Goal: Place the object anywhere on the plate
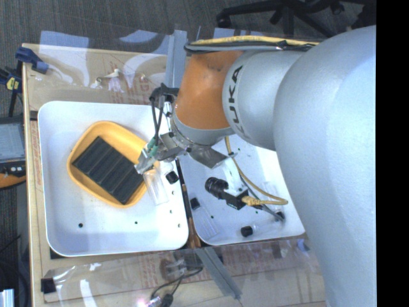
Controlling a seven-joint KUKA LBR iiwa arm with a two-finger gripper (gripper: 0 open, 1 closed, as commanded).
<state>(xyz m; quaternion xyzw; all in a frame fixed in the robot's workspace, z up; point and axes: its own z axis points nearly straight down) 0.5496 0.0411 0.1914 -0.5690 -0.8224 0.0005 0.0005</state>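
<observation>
My arm (307,101) loomed nearest; my gripper (148,164) hung at the yellow plate (86,147) edge, whether grasping anything I couldn't tell. Judged placing; next, release over plate.

Black letters, seemingly "UKA", on the grey arm (307,107)
</observation>
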